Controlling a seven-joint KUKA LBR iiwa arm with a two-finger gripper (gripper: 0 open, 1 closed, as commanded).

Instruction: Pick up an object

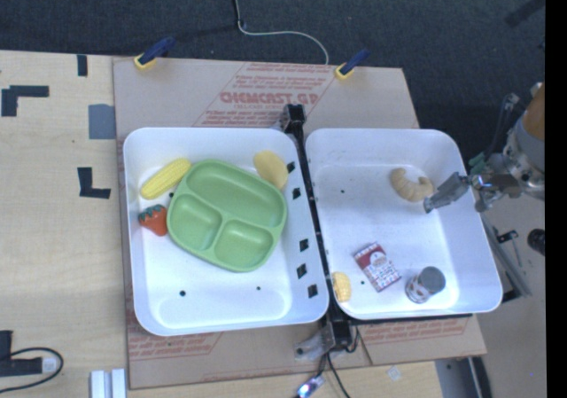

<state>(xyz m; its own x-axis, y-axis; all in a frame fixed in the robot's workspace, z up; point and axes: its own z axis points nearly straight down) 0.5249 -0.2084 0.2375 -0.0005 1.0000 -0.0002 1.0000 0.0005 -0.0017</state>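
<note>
The end effector (461, 190) reaches in from the right, low over the right edge of the right bin (443, 150); two grey fingers (443, 194) show, splayed apart with nothing between them, one pointing left into the bin. Just beside that fingertip, to its left, lies a tan croissant (410, 183) on the bin floor, close to but not clearly touching it. Lower in the same bin sits a small red and white carton (376, 265), and just right of it a grey can (426, 284) lying near the bottom wall. A small yellow piece (340, 285) rests at the bin's lower left corner, against the divider between the two bins. In the left bin (213, 312) a green compartment tray (227, 214) takes up the middle; a yellow corn cob (165, 177) lies at its upper left, a red strawberry-like toy (154, 219) at its left edge, and a yellow lemon-shaped piece (271, 168) at its upper right. Both bins stand on a cardboard sheet (257, 95) clipped to the tabletop (53, 245) with blue and yellow clamps (154, 52).
</note>
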